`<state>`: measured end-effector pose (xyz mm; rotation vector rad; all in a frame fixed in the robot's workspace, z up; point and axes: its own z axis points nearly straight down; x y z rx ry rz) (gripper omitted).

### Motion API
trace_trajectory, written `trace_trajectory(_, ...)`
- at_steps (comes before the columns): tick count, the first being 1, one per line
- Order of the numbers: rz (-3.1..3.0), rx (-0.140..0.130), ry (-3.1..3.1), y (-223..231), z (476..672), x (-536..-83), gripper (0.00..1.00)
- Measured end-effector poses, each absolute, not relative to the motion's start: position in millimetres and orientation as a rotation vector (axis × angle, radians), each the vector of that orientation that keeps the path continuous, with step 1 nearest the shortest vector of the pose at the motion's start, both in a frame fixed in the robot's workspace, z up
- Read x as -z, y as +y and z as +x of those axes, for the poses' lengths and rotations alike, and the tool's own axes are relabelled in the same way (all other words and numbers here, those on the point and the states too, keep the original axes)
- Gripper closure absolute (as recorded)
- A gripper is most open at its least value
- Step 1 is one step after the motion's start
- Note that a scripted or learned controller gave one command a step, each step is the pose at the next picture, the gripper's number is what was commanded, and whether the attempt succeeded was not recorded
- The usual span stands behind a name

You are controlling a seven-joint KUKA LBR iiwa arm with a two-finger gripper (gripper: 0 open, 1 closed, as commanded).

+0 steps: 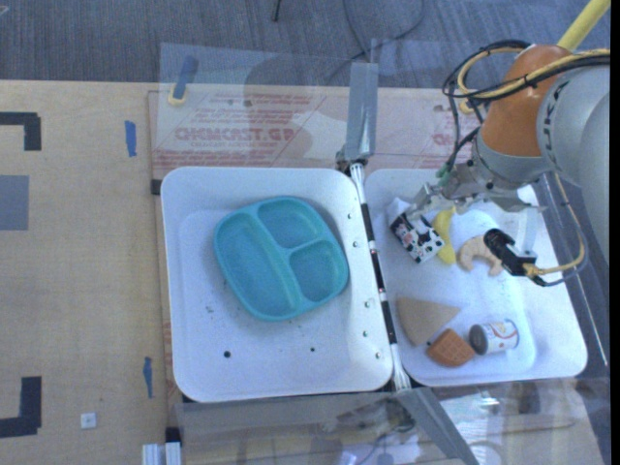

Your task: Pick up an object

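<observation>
The grey arm's two-finger gripper [418, 232] reached into the right white bin [560, 349], at centre right of the frame; whether it was wide or narrow could not be told. Beside it lay a yellow piece [444, 229], a tan curved piece [475, 252], a brown wedge [426, 316], an orange waffle-textured piece [450, 348] and a small white cup [496, 336]. The left white bin [189, 356] held a teal divided plastic plate [281, 257].

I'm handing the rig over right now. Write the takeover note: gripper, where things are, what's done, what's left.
Gripper: low in the right bin, at its upper left among the small objects; nothing visibly between its fingers.
Right bin also holds a tan wedge, an orange piece and a small cup on its side.
Left bin: blue divided plate.
Done: no pick confirmed.
Left: grasp and lift one object.
</observation>
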<state>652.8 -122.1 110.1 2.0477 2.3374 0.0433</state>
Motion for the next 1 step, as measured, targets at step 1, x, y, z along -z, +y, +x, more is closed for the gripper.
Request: trace_trajectory(1, 2.068, -0.05, 2.301, -99.9, 619.9, -110.4, 0.0)
